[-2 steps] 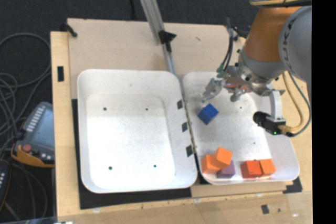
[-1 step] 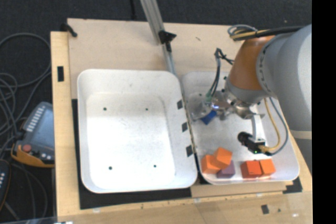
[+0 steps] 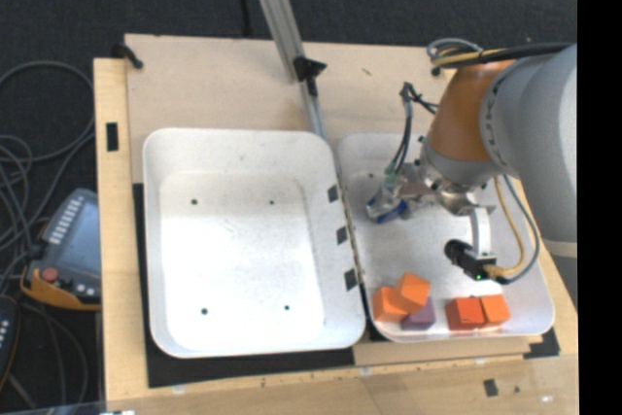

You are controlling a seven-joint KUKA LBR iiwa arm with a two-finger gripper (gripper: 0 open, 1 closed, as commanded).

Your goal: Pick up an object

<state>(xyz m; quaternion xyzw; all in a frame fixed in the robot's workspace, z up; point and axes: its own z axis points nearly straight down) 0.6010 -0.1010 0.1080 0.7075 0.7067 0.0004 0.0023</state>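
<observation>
Blocks, the things to be picked, lie clustered at the near edge of the right bin (image 3: 525,321): an orange block (image 3: 400,296) leaning over a purple block (image 3: 420,316), and an orange pair (image 3: 476,311) just beside them. The gripper (image 3: 389,206) hangs over the bin's far part, well apart from them; whether it is spread or clenched I cannot tell. The left bin (image 3: 160,151) sits alongside.

Two bins sit side by side on the worktop (image 3: 214,83): the left bin (image 3: 243,151) and the right bin (image 3: 530,306). Along the right bin's near edge lie blocks: a stacked cluster (image 3: 405,299) toward its left, two blocks (image 3: 477,310) side by side just right of it. The hand (image 3: 389,207) hangs over the right bin's left part, behind the cluster.
</observation>
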